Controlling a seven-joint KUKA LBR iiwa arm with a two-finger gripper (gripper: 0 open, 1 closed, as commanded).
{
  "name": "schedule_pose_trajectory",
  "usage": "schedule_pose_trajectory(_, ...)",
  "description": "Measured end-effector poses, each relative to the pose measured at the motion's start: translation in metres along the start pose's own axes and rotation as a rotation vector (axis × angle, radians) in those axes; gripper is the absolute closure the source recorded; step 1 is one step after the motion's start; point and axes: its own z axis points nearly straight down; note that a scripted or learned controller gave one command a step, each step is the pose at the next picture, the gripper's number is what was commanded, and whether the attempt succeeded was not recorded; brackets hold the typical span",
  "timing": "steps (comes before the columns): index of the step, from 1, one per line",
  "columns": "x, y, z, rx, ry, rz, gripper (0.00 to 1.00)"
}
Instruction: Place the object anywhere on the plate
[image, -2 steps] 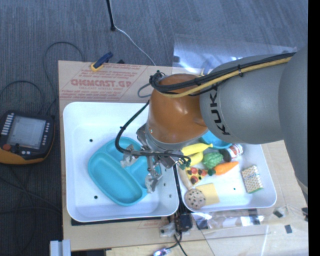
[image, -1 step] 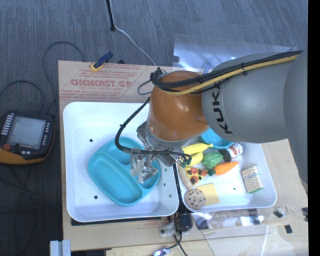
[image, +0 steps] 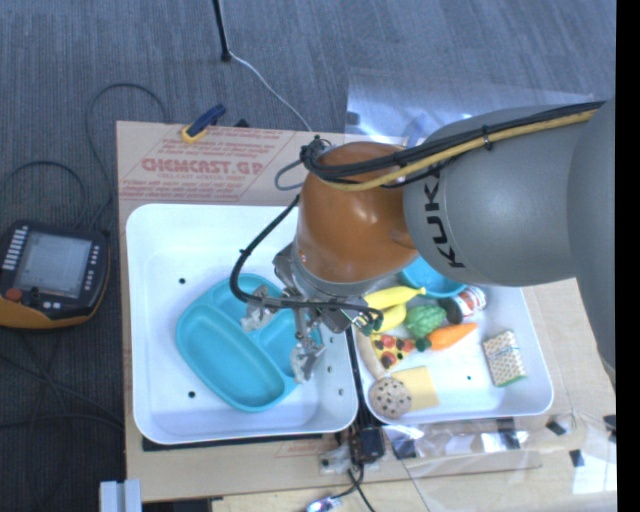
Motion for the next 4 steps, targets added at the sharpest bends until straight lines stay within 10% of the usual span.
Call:
schedule_pose_trajectory(1, -0.0016, 0.0011, -0.0095, 0.001, -0.003, -0.002, 1.00)
schedule_pose_trajectory(2, -0.0014, 0.0013, -0.0090, 0.001, -0.002, -0.002, 0.00)
schedule_pose_trajectory(3, -0.0030, 0.0024, -0.0184, 0.002, -0.005, -0.003, 1.00)
schedule_pose_trajectory(4, -0.0029, 0.0027, -0.0179, 0.001, -0.004, -0.003, 0.00)
